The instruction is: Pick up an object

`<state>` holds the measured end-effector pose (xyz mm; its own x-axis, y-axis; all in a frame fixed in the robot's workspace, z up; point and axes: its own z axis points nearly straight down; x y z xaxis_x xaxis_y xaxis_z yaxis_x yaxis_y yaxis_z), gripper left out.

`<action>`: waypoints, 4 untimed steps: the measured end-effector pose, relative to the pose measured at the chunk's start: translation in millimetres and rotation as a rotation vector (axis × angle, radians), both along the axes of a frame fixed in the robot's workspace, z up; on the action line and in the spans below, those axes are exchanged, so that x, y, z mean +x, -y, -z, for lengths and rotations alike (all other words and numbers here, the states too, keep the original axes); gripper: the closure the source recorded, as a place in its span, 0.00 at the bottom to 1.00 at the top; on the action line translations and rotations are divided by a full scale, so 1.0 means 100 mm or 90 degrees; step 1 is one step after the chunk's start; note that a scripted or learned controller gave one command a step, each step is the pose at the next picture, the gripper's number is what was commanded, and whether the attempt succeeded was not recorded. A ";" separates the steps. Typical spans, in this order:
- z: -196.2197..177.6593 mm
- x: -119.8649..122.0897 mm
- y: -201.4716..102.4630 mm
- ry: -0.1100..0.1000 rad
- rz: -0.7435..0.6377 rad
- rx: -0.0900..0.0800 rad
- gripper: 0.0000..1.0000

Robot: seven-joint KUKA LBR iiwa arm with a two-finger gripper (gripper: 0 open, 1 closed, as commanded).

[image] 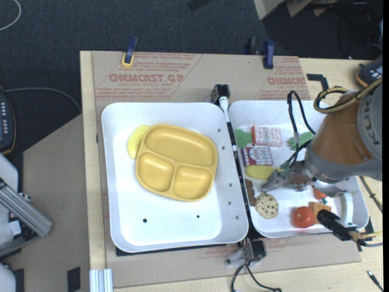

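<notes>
Camera view: your arm comes in from the right and is down over the right bin (358,215). The gripper (276,182) sits low near the bin's middle, pointing toward the divider between the two bins. You can't tell from here how far the fingers are spread or whether anything is between them, it's all dark metal against clutter, so treat it as holding nothing.

Candidates in the right bin: a corn cob (258,172) touching or just beside the gripper tip on its upper-left, a chocolate-chip cookie (267,207) just below the tip, a tomato (302,216) further right under the wrist, and a red-and-white carton (267,136) and a second printed pack (258,157) up toward the far side. A green toy piece (243,138) lies next to the carton.

The relation that matters: the corn is the nearest thing, lying up and left of the tip, with its long axis running roughly left-right across the bin. My read is you'd want the fingers closing across that axis, not along it. The cookie lies flat, a harder grab.

The left bin (115,163) holds a yellow divided plate (176,162) with a yellow banana-like piece (135,140) tucked under its left edge, well apart from the gripper, not the near option
</notes>
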<state>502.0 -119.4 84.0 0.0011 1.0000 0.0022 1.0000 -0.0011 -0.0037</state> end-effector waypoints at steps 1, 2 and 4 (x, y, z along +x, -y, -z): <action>-0.11 0.00 0.00 0.002 0.001 -0.001 1.00; -0.54 0.04 0.02 0.006 -0.001 -0.003 1.00; -1.44 0.00 0.00 0.007 -0.002 -0.003 1.00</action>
<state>502.2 -119.7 227.7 -0.0014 1.0000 -0.0021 1.0000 0.0014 0.0068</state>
